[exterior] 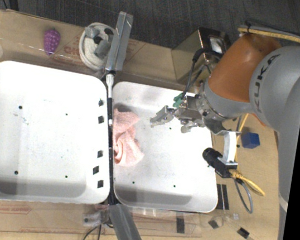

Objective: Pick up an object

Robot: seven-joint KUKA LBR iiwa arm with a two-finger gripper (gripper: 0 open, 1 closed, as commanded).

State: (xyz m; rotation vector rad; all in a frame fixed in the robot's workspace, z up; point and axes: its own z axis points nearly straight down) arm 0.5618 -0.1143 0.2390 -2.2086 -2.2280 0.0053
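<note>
Nothing is picked up yet: the crumpled pink cloth (126, 139) lies loose on the floor of the right-hand white plastic bin (194, 200), close against that bin's left wall. The grey two-finger tool (174, 119) hangs over the bin's upper middle, holding nothing, its jaws apparently spread. The cloth sits near it, to its lower left, apart; reaching, closing and lifting remain.

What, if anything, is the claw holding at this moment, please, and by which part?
Nothing: the claw hangs over the right bin with no object between its fingers, and the pink cloth lies apart from it.
</note>
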